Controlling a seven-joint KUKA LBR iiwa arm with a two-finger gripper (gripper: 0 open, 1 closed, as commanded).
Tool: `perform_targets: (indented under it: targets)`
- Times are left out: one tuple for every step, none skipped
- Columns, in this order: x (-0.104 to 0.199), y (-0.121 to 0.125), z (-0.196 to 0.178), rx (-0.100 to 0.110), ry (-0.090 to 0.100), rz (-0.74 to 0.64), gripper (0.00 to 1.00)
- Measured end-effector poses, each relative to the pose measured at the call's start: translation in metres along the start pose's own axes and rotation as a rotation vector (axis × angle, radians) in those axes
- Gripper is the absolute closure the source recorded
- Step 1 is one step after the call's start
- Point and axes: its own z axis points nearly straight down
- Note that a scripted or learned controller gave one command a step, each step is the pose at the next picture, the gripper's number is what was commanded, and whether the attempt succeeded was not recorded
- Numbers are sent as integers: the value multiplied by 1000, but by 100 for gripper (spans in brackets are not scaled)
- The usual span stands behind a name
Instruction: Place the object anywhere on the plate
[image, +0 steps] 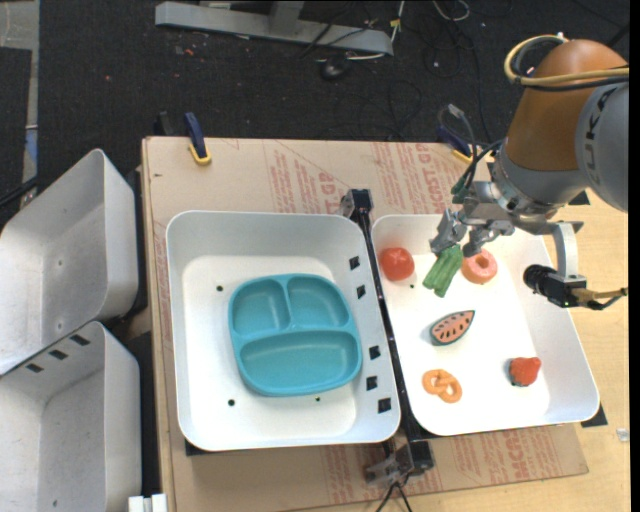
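The teal divided plate (295, 334) lies in the left white bin (190, 300). My gripper (463, 240) hangs over the back of the right white bin (570, 350), below the grey and orange arm. A green, stick-shaped toy vegetable (442, 270) slants down to the left from right under the gripper, with its upper end at the gripper's tip. I cannot tell whether it is gripped or lying on the bin floor. A pink doughnut (481, 267) sits just right of it and a red tomato (398, 263) just left.
Also in the right bin are a watermelon slice (452, 327), an orange pretzel (442, 384) and a red strawberry (524, 371). A black divider with clips (372, 300) runs between the bins. Two more white bins (60, 260) stand at the far left.
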Motion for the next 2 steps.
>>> perform_targets:
  targets:
    - [46,-28,12,1,0,0,100]
    - [89,-45,17,-2,-1,7,100]
